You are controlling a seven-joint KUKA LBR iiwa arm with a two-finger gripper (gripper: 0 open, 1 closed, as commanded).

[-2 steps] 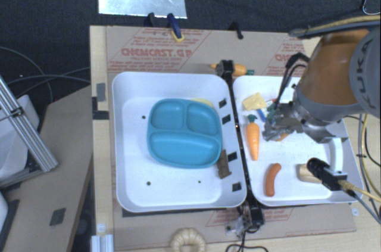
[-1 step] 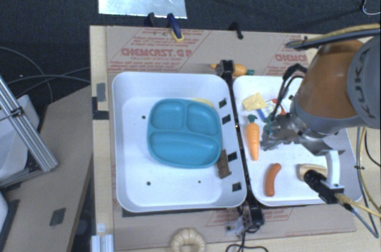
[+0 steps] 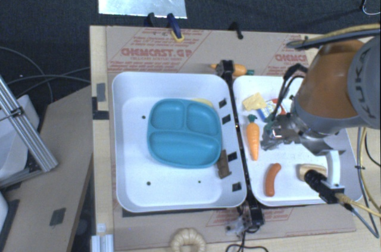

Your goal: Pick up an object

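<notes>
In the right bin lie an orange carrot, a reddish sausage, a yellow cheese wedge and a banana-like piece at the lower right. My gripper hangs over the middle of the right bin, just right of the carrot and above the sausage. The grey arm with its orange band covers the bin's right half. Small coloured items peek out beside the wrist.
The left bin holds a blue divided plate, with a small brown piece by its lower right corner. A black divider separates the bins. An orange item lies behind the bins, a beige ring in front.
</notes>
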